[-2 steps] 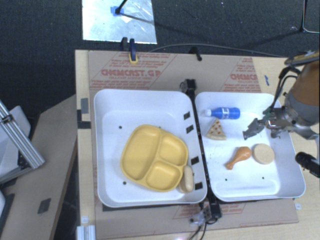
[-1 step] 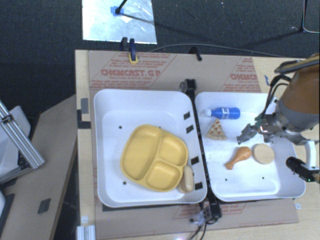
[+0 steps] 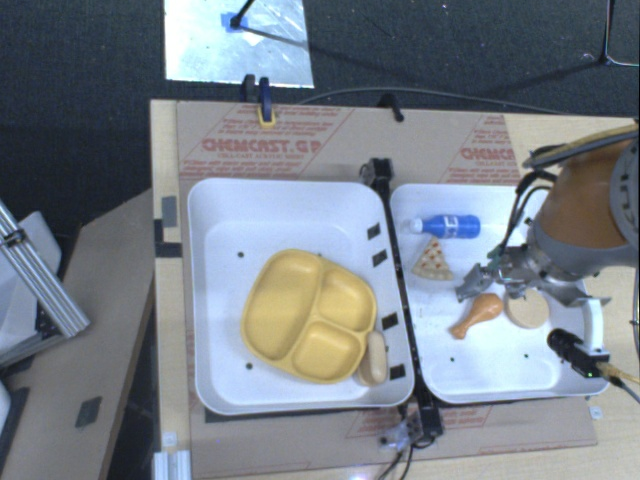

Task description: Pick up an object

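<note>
Two white bins side by side: left bin with yellow divided tray; right bin with toy drumstick, pizza slice, blue bottle, round tan piece. Gripper low over drumstick, probable target: orange-tan, bulbous end, thin handle. Finger state: cannot tell.

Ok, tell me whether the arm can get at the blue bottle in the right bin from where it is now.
Probably yes. The blue bottle lies on its side near the far wall of the right bin, with bare floor around it. The pizza slice sits just nearer, apart from it, and nothing covers the bottle.
</note>
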Motion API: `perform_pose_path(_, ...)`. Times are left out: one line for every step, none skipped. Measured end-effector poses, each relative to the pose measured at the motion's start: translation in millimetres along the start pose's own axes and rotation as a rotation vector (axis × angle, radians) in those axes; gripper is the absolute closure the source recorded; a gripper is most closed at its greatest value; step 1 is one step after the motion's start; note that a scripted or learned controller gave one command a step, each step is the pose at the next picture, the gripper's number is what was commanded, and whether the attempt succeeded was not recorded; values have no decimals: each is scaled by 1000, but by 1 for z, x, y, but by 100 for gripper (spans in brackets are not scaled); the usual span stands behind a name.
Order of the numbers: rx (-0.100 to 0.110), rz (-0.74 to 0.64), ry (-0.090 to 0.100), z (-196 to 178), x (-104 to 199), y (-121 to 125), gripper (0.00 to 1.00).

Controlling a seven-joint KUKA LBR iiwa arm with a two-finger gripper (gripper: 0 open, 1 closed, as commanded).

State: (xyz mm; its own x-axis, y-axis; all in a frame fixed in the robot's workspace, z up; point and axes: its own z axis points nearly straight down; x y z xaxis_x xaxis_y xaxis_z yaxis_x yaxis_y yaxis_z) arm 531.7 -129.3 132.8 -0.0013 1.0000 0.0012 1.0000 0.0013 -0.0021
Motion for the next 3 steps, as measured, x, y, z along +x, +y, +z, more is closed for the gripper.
perform_pose_path(-1,0,0,51,0,0,0)
perform_pose_path(-5,-1,-2,38,0,2,100)
perform_pose_path(-8,1,-3,-21,-6,-4,100)
